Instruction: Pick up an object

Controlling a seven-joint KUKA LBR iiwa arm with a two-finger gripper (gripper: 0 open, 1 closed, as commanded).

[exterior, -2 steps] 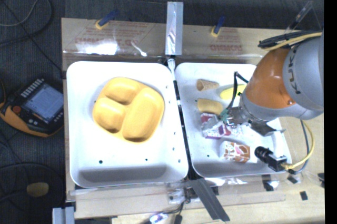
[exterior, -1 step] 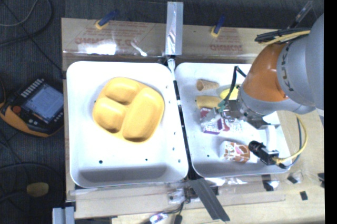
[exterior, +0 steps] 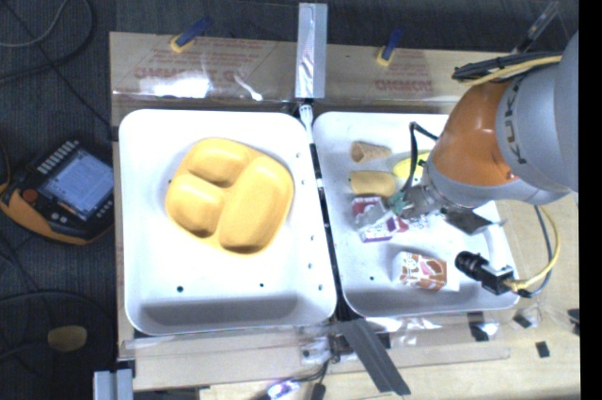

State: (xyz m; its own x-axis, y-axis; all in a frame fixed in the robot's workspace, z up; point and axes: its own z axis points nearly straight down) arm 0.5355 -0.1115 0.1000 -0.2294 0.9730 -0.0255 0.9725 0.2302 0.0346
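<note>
The bench (exterior: 254,59), brown and covered at the back with clear plastic sheet (exterior: 226,69), carries 2 shallow white bins side by side: the left bin (exterior: 141,229) and the right bin (exterior: 343,280), their inner rims touching. A blue clip (exterior: 190,34) and a yellow-blue clip (exterior: 387,50) sit on its far edge.

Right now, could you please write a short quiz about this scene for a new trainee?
1. True or false: the big yellow object lies in the right bin.
2. Which bin does the arm reach over? A) left B) right
3. Fill in: the band above the wrist is ____.

Key: 1 false, it lies in the left bin; 2 B; 3 orange.
</note>
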